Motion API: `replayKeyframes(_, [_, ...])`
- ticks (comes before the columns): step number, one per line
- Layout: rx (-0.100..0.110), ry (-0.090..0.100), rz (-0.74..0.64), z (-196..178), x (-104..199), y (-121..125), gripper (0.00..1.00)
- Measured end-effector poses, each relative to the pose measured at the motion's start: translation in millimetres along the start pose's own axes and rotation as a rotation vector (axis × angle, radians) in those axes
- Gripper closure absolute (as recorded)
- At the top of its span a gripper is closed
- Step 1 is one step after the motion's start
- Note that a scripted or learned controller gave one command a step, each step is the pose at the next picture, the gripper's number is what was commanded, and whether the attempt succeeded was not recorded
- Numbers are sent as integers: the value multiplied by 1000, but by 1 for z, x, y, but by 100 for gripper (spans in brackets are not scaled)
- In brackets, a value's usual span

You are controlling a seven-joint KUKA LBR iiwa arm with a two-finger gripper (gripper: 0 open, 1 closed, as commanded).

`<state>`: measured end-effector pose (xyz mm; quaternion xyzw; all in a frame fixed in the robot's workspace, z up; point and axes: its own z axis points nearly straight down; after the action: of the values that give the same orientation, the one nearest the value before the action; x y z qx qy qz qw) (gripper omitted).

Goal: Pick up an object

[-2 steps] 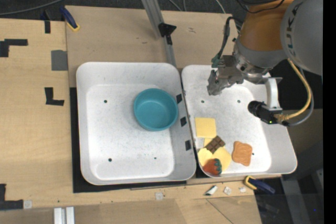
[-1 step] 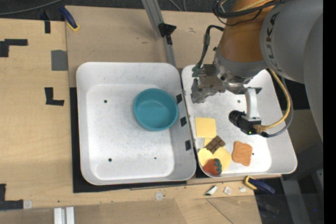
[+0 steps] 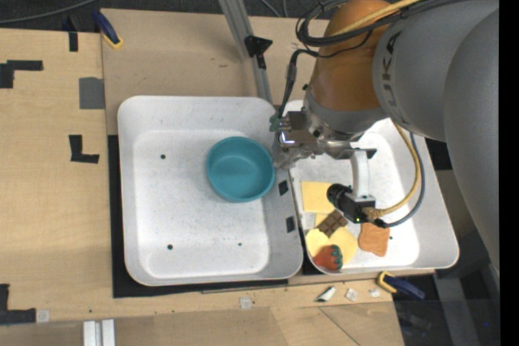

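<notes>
Pincer (image 3: 313, 148) sits low over the top-left corner of the right bin (image 3: 430, 251), hidden under the wrist; can't tell whether it is spread or closed, and nothing is seen held. Just below it in the view: yellow square piece (image 3: 315, 194). Further below: brown block (image 3: 328, 224) on a pale yellow piece (image 3: 346, 243), red item (image 3: 328, 257), and orange chunk (image 3: 374, 239). Left of the pincer, past the bin wall: teal bowl (image 3: 238, 168), upright in the left bin (image 3: 162, 207).
</notes>
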<state>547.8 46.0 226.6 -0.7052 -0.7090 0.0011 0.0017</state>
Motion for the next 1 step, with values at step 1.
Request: replayKeyframes(1, [0,1,-2,-9,48,-29,100])
